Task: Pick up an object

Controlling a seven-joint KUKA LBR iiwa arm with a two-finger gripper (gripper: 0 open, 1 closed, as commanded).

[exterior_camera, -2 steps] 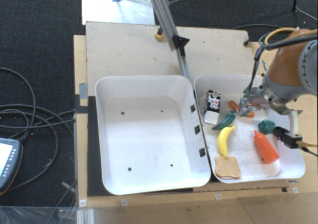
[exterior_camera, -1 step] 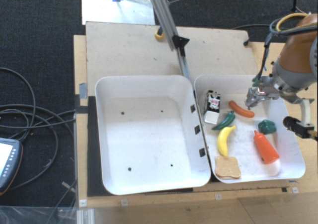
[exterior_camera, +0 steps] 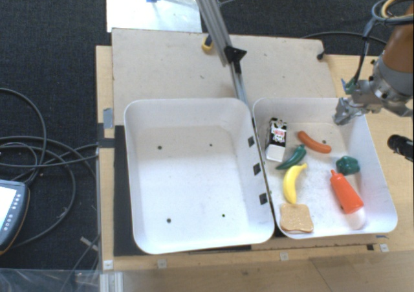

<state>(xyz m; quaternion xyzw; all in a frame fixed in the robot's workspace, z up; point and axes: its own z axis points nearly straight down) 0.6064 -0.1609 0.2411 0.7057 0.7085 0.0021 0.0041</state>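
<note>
The sausage [exterior_camera: 314,142], the nearest pickable object, lay in the right bin [exterior_camera: 385,174], at about eight o'clock from the gripper [exterior_camera: 343,116]. The gripper hung above that bin's upper right rim, carrying nothing; its state could not be told. Outward, a pepper [exterior_camera: 292,157], banana [exterior_camera: 293,182], toast [exterior_camera: 297,218], carrot [exterior_camera: 347,196], green piece [exterior_camera: 347,165] and small box [exterior_camera: 277,140] lay loosely scattered, probably for random picking. The arm [exterior_camera: 398,64] reached in from three o'clock, wrist angled down.
</note>
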